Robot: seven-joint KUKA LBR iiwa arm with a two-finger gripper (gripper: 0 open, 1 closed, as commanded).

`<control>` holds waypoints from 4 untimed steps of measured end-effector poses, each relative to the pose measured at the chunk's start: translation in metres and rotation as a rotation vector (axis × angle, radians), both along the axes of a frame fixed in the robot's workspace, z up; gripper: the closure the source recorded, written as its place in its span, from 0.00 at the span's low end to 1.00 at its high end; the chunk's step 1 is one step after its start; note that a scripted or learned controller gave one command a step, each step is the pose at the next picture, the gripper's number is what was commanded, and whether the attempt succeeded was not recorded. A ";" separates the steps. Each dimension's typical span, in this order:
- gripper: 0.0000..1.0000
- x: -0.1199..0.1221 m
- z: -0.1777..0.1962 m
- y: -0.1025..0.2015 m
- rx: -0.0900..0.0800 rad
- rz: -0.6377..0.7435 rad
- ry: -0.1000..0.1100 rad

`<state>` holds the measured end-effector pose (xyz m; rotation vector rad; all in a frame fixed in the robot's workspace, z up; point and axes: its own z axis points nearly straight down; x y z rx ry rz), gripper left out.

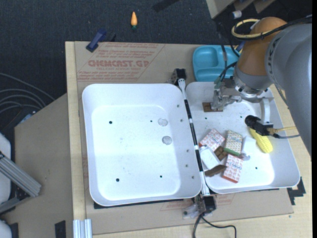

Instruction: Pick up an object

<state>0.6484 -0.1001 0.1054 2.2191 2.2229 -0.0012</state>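
Over far end of right bin (267,171): saw gripper (217,104) down low, close to the bin floor, with a small brown piece (213,108) right at its tip. Couldn't tell whether gripper was apart, together or clamped on that piece, as it was too small and shadowed. Didn't count anything as held.

Judged the step as the reach-down/grasp try, with the pick not yet confirmed.

Logged other candidates in the same bin:
- Found patterned packets (234,142) bunched at near-left, well apart from gripper, some overlapping.
- Noted white block (209,157) and dark brown scrap (215,171) tucked against that bunch, by the left wall.
- Spotted yellow corn-like toy (263,143) toward the right side, apart from the bunch and lying on its own.

Saw two grey discs (167,140) in left bin (133,157), far from the arm.

Next move, as a guess: needed a straight lift off the floor to show whether the brown piece came up. If not, called for a shift nearward to the yellow toy. Rated it an easier grab than the overlapped packets, with open floor around it.
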 end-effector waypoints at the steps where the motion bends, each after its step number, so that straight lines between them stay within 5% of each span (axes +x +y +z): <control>1: 0.00 0.000 0.000 0.000 0.000 0.000 0.001; 2: 1.00 0.001 0.010 0.000 -0.001 0.001 -0.002; 3: 0.00 0.000 0.010 0.000 -0.001 0.001 -0.002; 4: 0.00 -0.009 -0.021 -0.018 0.002 -0.002 0.004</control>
